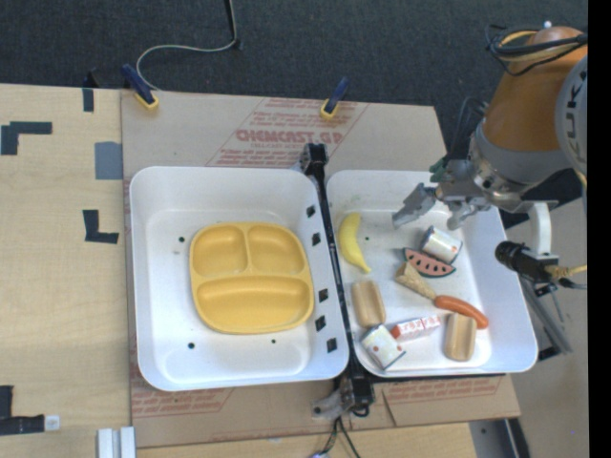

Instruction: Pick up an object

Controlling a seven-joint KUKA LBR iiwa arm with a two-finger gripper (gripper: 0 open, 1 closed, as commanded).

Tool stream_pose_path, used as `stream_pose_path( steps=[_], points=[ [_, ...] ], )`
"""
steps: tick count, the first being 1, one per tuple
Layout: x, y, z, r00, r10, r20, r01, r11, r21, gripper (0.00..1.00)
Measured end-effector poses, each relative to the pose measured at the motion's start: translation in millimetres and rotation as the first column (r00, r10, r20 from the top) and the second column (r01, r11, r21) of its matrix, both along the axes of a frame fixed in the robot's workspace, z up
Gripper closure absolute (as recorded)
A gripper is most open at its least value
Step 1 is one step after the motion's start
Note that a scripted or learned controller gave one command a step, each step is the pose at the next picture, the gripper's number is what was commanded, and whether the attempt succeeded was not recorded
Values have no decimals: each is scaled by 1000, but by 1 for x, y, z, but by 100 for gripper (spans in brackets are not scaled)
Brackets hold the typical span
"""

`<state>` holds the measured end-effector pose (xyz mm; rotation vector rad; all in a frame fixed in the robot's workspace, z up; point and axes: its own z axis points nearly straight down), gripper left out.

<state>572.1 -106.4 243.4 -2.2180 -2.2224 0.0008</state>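
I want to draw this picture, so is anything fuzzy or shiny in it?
In the camera view, the yellow divided plate and the banana look fairly sharp; the gripper looks a bit soft and blurry; the right bin shows soft shadows under the toys, and no strong glare shows on either bin.

The left bin [153,256] holds a divided plate [252,277] at its centre. In the right bin [511,337], the banana [353,241] lies at nine o'clock, the can [441,244] at one, the watermelon slice [430,262] just below it, the carrot [462,309] at four, and bread rolls [368,303] at seven and five.
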Motion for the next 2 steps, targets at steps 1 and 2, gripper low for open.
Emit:
stream_pose_path(
  steps=[1,2],
  points=[
    [14,-30,-154,1000,-1,2,1,1000,-1,0],
    [14,-30,-145,1000,-2,1,2,1000,0,100]
  ],
)
